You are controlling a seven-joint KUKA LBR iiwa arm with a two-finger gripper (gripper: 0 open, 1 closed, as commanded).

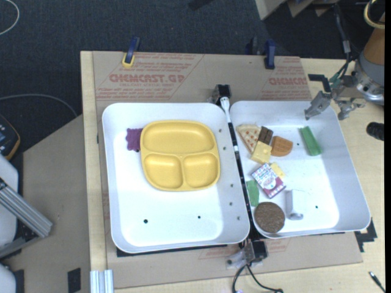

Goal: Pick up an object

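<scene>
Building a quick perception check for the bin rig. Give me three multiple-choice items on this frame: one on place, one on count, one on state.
1. Where does the yellow plastic divided tray lie?
A. left white bin
B. right white bin
C. on the cardboard

2. How many compartments does that tray have?
A. two
B. three
C. four

3. What is the state of the gripper?
A. shut on the green block
B. resting on the tray
C. above the right bin's far edge, holding nothing

Key:
1 A: the tray sits inside the left white bin, beside a purple piece.
2 B: one long section, two smaller ones.
3 C: the green block lies apart from it in the right white bin.
</scene>
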